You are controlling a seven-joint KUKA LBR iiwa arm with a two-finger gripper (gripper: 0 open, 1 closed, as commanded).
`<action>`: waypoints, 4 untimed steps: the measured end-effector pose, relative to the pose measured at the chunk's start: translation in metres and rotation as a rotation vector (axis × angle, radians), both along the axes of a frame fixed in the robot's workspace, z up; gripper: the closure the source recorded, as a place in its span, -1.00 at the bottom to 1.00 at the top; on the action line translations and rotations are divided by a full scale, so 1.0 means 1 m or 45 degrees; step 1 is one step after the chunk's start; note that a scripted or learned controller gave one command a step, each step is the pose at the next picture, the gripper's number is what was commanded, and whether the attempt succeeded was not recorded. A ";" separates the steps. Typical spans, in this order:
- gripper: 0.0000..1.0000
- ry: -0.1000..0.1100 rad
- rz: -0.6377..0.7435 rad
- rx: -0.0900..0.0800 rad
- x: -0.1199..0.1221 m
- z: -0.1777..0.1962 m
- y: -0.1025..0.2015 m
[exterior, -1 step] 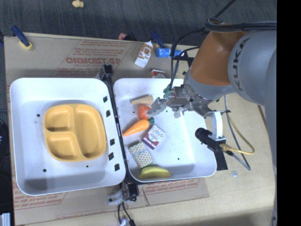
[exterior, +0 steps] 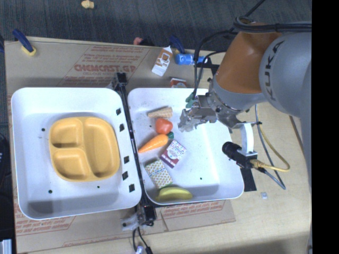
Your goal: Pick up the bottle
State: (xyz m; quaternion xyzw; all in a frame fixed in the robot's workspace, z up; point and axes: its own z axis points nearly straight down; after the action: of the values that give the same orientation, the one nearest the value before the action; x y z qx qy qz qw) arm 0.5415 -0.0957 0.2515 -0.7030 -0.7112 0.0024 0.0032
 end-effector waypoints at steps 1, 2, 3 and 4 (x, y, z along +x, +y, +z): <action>1.00 -0.004 -0.075 -0.002 -0.059 0.007 -0.027; 1.00 -0.005 -0.019 -0.001 -0.066 -0.024 -0.097; 1.00 -0.004 0.151 0.003 -0.065 -0.029 -0.111; 1.00 -0.005 0.608 0.005 -0.065 -0.029 -0.115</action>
State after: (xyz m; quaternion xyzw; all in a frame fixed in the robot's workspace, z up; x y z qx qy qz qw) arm 0.4762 -0.2108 0.2226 -0.5148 -0.8573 0.0004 0.0027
